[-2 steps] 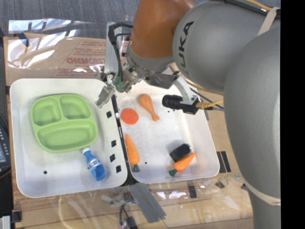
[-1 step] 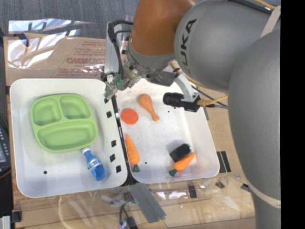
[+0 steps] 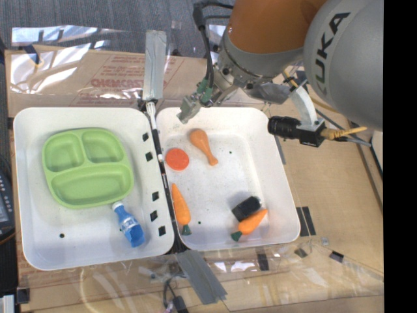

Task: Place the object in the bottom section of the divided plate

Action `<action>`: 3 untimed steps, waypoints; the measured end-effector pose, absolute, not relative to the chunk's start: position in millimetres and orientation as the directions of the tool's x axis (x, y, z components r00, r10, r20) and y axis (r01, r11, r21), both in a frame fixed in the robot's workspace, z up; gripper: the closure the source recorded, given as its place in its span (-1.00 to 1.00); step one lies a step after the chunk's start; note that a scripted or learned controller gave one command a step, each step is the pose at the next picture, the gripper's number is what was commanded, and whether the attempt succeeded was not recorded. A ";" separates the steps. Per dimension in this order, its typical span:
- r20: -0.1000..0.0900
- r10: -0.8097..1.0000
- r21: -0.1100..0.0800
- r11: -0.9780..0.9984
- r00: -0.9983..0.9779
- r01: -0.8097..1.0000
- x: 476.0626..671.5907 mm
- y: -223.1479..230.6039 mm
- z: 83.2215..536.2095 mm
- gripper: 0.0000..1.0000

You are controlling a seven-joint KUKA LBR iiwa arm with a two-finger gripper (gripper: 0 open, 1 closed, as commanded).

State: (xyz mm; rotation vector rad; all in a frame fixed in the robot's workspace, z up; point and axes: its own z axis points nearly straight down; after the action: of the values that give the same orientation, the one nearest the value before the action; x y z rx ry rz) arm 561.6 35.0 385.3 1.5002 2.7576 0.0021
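Overhead, the claw (image 3: 190,108) is partly hidden beneath the arm (image 3: 280,18); its state cannot be told.

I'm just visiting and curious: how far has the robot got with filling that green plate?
Nothing looks done yet: the green divided plate in the left bin holds nothing. The hand hovers over the right bin's top edge, above the chicken drumstick. Picking an item and placing it in the plate's bottom section remain.

Single fixed camera above bench (image 3: 339,194), slanted downward, both bins (image 3: 26,175) fully framed.
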 end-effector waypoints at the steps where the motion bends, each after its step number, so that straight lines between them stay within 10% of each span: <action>1: 0.002 0.815 -0.005 0.579 -0.579 0.815 511.6 50.8 260.3 1.00; 2: 0.002 0.688 -0.003 0.726 -0.726 0.688 479.0 110.6 191.7 1.00; 3: 0.002 0.628 -0.003 0.778 -0.778 0.628 567.1 144.7 168.6 1.00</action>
State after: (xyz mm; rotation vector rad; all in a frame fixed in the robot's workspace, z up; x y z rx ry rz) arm 567.1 144.7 168.6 1.0479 2.9642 -0.0032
